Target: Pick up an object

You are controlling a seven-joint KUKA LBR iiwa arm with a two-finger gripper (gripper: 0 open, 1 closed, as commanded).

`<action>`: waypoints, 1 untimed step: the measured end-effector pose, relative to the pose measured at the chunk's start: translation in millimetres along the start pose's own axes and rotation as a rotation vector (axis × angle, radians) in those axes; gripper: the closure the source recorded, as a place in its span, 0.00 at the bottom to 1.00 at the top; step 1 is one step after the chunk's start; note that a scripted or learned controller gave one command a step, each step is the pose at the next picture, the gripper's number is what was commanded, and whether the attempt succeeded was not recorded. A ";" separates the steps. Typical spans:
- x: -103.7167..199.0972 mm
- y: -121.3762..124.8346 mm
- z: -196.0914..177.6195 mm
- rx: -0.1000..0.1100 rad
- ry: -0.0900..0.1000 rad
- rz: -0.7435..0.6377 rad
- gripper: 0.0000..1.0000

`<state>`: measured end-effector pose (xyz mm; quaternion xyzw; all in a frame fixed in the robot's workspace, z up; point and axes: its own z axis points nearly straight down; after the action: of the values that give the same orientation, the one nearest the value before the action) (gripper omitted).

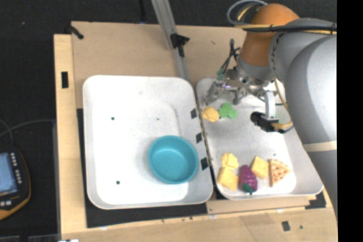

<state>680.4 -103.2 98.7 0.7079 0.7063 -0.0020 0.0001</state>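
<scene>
End effector [222, 100] over green toy [228, 111] (fingertips indistinct)

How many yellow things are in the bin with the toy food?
4. One yellow piece lies by the green toy under the gripper. Three yellow chunks sit near the front. The arm may hide more.
</scene>
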 end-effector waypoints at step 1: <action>-0.8 1.1 -13.6 -0.005 0.001 0.002 1.00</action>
<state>681.6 -103.9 112.2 0.7087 0.7055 0.0000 0.0016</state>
